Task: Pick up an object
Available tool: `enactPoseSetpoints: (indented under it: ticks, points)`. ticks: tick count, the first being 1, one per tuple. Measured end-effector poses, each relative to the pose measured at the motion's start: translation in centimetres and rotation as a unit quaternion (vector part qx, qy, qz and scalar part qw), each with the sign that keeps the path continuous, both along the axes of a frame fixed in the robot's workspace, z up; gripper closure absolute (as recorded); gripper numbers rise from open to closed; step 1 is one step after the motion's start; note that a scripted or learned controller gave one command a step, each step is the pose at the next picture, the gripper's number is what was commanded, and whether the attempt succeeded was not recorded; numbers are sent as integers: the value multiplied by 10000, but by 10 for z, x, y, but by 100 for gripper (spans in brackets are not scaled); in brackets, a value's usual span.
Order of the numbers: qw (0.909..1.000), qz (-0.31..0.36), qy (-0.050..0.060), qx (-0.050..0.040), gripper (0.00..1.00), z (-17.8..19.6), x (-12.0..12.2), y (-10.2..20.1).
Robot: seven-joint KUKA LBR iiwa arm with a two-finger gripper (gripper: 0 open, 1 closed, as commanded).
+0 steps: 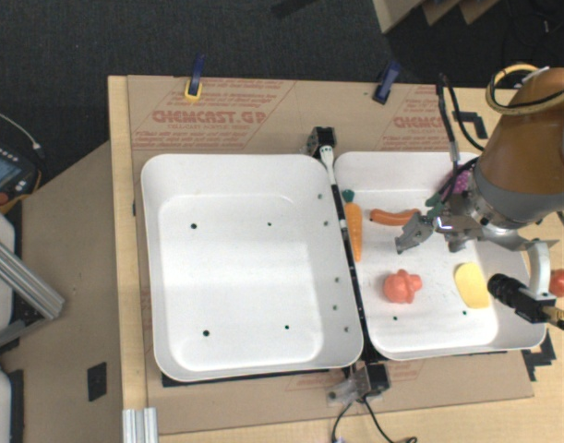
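Note:
The right bin [429,338] holds several small objects. An orange carrot [354,230] lies along its left wall. A red-orange pepper-like piece [390,217] lies just right of the carrot. A red lumpy fruit [402,285] sits near the bin's middle, and a yellow lemon-like piece [472,284] is to its right. My gripper [433,237] hovers over the bin between the pepper piece and the lemon, above the red fruit. Its grey fingers [412,238] stand spread, open, with nothing between them. A purple object [462,181] is partly hidden behind the wrist.
The left bin [240,257] lies beside the right one, with a black divider strip [342,238] between them. A black part on the arm [514,296] juts over the right bin's front right corner. A red item [560,282] peeks out at the far right.

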State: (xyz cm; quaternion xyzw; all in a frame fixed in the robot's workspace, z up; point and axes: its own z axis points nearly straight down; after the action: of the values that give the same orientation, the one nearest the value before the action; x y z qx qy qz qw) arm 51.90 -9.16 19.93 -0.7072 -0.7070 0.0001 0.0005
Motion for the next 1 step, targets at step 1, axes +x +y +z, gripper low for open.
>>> enactPoseSetpoints:
  ticks: [1]
  points:
    - [10000,-59,-24,-45,0,29,-36,-111]
